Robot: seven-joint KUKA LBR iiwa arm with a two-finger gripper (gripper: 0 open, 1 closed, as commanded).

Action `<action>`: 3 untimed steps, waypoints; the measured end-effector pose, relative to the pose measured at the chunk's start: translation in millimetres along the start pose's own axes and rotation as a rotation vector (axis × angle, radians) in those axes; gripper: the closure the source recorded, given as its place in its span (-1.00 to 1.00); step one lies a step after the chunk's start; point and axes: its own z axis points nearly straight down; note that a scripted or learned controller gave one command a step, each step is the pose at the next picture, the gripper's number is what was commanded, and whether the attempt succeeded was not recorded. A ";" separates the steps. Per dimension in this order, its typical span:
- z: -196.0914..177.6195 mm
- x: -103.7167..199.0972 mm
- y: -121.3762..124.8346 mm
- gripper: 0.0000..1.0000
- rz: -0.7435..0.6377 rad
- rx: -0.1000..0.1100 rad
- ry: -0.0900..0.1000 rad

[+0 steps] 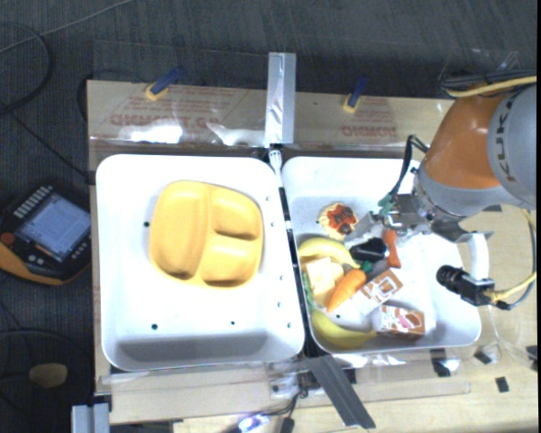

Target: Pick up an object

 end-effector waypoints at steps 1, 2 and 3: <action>73.6 -35.7 69.7 -1.00 -0.031 -0.019 -0.005; 77.1 -43.8 9.3 -1.00 -0.216 -0.021 -0.008; 77.9 -39.6 81.3 -1.00 -0.315 -0.019 -0.007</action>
